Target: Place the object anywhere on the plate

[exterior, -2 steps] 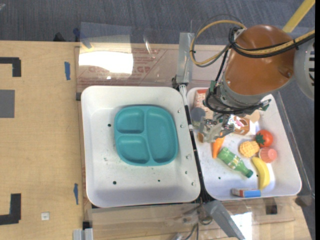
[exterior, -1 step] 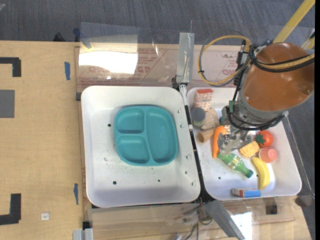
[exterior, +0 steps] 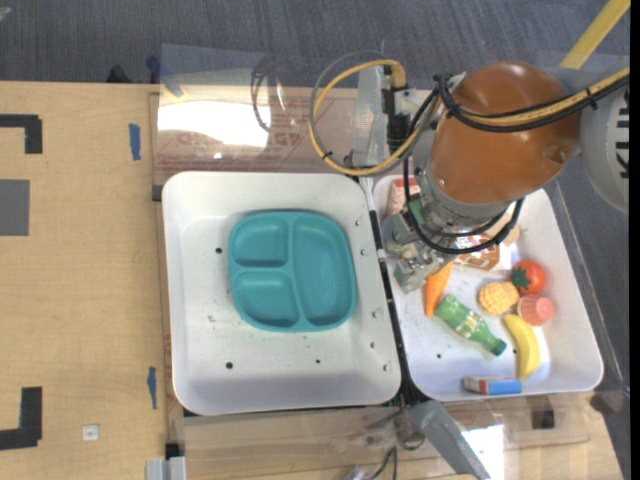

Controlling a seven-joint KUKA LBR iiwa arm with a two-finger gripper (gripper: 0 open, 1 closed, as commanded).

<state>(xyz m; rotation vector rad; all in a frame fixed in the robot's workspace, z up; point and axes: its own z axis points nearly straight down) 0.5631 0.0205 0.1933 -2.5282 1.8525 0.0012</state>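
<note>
Look at the right bin point(exterior: 575, 268): your arm's orange-banded wrist point(exterior: 500, 133) hangs over its upper left part, and the hand point(exterior: 412, 260) reaches down below it, close to the wall between the two bins. You cannot tell from this angle whether the hand is open or closed, and nothing is visibly held in it.

The task does not name its object, so you have to judge by nearness. The closest candidate is the orange carrot point(exterior: 436, 290), lying just below and slightly right of the hand in the frame, perhaps touching it. Its long axis runs from upper right to lower left. Just beyond it lies the green bottle point(exterior: 470, 326), tilted the other way, from upper left down to lower right. Further right sit a waffle-like yellow piece point(exterior: 497, 297), a tomato point(exterior: 530, 276), a pink round piece point(exterior: 538, 311) and a banana point(exterior: 524, 344); a small red and blue item point(exterior: 492, 385) lies along the bin's lower edge.

The teal plate point(exterior: 293, 269) rests in the middle of the left bin point(exterior: 190, 298), three compartments, nothing on it. It lies directly left of the hand, across the dividing wall. So the move ahead likely turns on a short carry leftward, once something is truly gripped. Placement has not begun yet.
</note>
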